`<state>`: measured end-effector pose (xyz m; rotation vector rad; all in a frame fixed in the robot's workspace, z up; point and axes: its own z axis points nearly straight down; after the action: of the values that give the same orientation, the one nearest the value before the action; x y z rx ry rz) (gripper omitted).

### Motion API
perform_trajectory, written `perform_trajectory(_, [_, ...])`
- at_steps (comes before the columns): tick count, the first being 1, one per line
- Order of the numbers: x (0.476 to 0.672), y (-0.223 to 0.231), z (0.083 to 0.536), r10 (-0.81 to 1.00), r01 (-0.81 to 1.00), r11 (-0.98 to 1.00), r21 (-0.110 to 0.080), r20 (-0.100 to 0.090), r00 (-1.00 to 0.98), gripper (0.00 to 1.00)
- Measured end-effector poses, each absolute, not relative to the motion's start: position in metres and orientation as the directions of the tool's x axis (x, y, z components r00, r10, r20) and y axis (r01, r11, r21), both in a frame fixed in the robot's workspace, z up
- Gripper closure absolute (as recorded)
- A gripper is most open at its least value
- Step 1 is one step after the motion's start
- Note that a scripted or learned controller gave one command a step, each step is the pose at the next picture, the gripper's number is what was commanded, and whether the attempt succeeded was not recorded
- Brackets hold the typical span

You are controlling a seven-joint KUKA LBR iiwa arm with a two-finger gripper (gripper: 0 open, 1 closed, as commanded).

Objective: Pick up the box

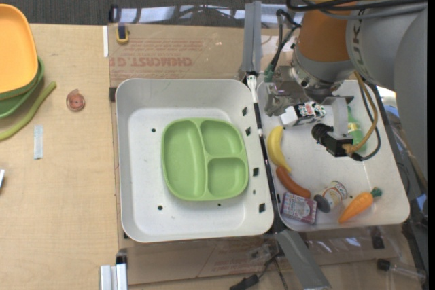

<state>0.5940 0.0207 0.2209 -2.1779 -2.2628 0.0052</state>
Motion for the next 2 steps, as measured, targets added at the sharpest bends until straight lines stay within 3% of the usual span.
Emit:
perform_trajectory(1, [0.628,0.042,0.191,0.992,0.992,-0.127,-0.002,-0.003,0.127,1.00])
perform_trajectory(2, [0.659,-0.024,0.191,0.998,0.998,0.067,0.000,-0.003,-0.067,1.00])
